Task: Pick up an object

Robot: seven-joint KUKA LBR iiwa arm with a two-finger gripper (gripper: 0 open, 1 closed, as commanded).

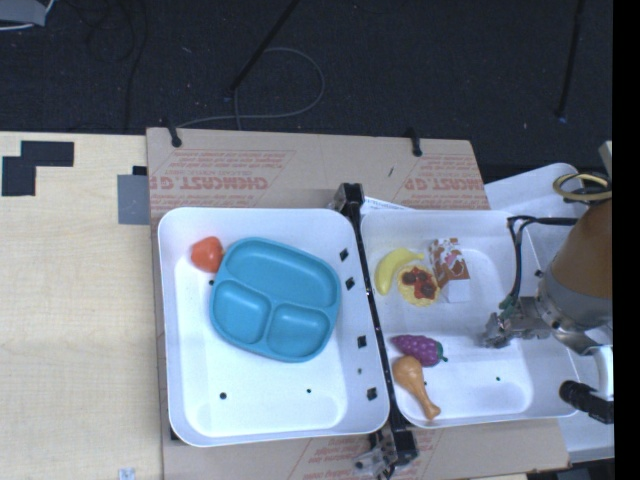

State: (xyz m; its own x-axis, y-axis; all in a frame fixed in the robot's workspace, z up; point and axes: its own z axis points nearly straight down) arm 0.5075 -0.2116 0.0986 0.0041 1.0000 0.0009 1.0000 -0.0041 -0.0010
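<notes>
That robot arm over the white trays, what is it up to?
It is meant to pick up an object. Its gripper sits low in the right bin, at the right side, with nothing visibly between its fingers. The toy food lies to its left: a banana, a pizza slice, a small packet, purple grapes and a chicken drumstick. The left bin holds a blue divided plate and a small orange-red fruit.
</notes>
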